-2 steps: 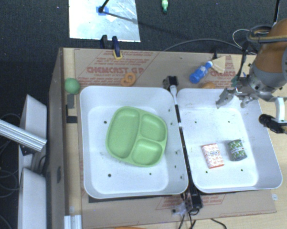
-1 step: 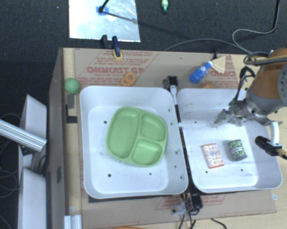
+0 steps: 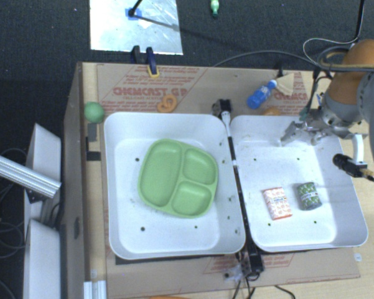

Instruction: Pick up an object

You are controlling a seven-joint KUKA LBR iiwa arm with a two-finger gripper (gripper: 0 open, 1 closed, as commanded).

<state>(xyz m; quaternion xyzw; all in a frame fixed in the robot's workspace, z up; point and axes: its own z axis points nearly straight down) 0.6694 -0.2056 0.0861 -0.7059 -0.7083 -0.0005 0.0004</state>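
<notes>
Camera view: single fixed view, looking down at a slant on the table [image 3: 143, 83] and both bins.
Landmark: right bin [image 3: 261, 229]; all places below are given relative to it.
End effector [image 3: 305, 131]: hovers over the far edge of the right bin, toward its far right corner, well apart from the items on the bin floor. Metal prongs appear splayed outward with nothing between them, so I read it as spread apart and holding nothing.
Arm [image 3: 351, 86]: reaches in from beyond the right bin's right side, orange band above the wrist. Judgement: the high, offset pose suits a pre-grasp stance, not a grasp.
Candidate 1, red-and-white packet [image 3: 277, 203]: lies flat on the right bin's floor, in its near half, about mid-width. Long axis runs roughly far-to-near, tilted slightly, near end swung toward the bin's right side. Flat and thin; judged awkward to pinch from above.
Candidate 2, dark green block [image 3: 308, 195]: flat on the same floor, just beside the packet on its right, not touching. Long axis also roughly far-to-near, near-parallel to the packet. Label too small to read.
Why placed so: both lie loose in the open floor, away from the walls; judged to leave room for a top-down approach.
Left bin [image 3: 118, 235]: adjoins the right bin's left wall; carries a green divided tray [image 3: 177, 178].
Blue bottle [image 3: 261, 94]: on the table beyond the right bin's far edge, outside it.
Task status: nothing lifted yet.
</notes>
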